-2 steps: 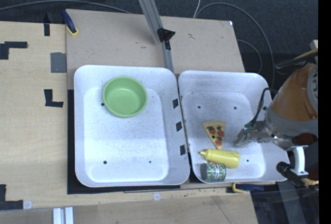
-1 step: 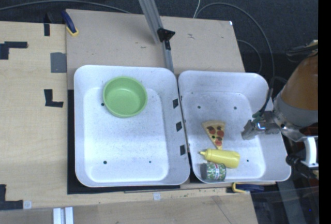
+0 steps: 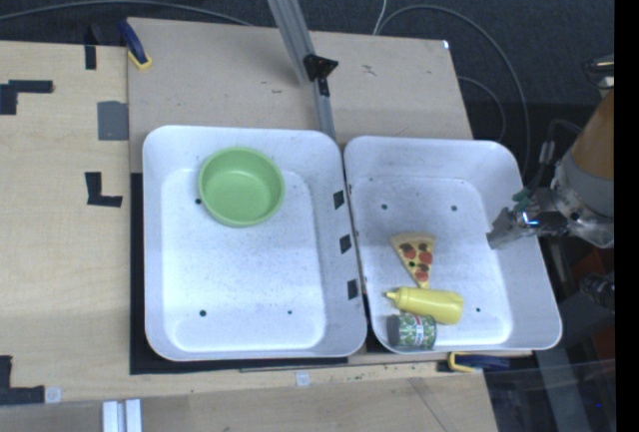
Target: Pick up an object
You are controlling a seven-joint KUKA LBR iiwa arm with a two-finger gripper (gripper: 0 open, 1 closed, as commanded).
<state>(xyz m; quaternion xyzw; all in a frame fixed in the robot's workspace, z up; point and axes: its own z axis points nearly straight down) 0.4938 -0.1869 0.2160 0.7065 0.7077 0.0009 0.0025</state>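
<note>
Nearest the camera, at the front edge of the right bin [image 3: 519, 315], lies a small can [image 3: 411, 331] with a dark green printed label, on its side and tucked against the bin's front wall. Touching it just behind is a yellow mustard bottle [image 3: 429, 302], smooth plastic, lying flat with its pointed nozzle towards 9 o'clock. A little farther back lies a toy pizza slice [image 3: 415, 257], a flat wedge with a tan crust and red spots, its tip pointing to about 5 o'clock.

The gripper [image 3: 502, 228] hangs over the right rim of that bin, its dark metal tip pointing towards 8 o'clock; whether it is released or clenched cannot be told, and nothing shows between it. From the gripper, the pizza slice lies at roughly 8 o'clock, apart from it, and the bottle and can at roughly 7 o'clock, farther off.

In the left bin [image 3: 170, 320], at its far-left part, sits a round green bowl [image 3: 241, 187], smooth and matte, upright. Both bins are shallow white trays with rounded corners and speckled floors.
</note>
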